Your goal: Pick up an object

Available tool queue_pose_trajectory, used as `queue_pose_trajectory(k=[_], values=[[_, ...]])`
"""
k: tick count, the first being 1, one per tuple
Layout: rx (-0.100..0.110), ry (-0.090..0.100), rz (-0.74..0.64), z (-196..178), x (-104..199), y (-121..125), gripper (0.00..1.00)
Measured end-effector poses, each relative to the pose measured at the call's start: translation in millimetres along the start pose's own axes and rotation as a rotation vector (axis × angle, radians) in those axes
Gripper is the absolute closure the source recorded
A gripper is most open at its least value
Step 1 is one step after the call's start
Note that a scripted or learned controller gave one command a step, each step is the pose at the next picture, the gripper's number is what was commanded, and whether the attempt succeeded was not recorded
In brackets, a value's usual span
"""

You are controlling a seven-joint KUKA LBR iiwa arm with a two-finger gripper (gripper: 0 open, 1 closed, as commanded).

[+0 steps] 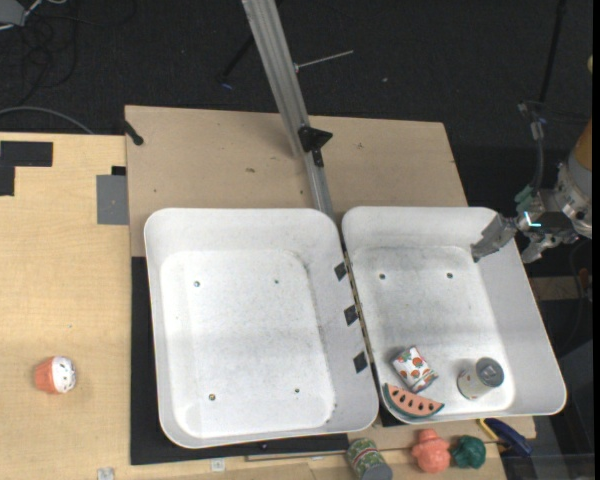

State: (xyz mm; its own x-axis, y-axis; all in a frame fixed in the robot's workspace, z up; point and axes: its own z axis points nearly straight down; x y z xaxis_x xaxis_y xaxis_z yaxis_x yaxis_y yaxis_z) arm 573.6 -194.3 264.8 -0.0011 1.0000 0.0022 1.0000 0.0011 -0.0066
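Observation:
The right bin holds three things near its front edge: a small red-and-white box, a grey cylinder and a watermelon-slice toy lying against the front rim. My gripper hovers over the bin's far right corner, well behind these objects. Its fingers are spread open with nothing between them.
The left bin sits beside the right one. A slanted metal rail runs down to the gap between the bins. A small can, a pink toy and a green toy lie before the right bin. An orange-and-white ball rests far left.

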Motion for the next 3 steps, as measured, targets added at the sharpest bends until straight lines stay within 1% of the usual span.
queue_pose_trajectory(k=[1,2,3], values=[[-0.004,-0.001,-0.001,-2,0,1,0.00],[0.000,0.000,0.000,41,2,1,0.00],[0.001,0.000,0.002,89,-3,-6,0.00]])
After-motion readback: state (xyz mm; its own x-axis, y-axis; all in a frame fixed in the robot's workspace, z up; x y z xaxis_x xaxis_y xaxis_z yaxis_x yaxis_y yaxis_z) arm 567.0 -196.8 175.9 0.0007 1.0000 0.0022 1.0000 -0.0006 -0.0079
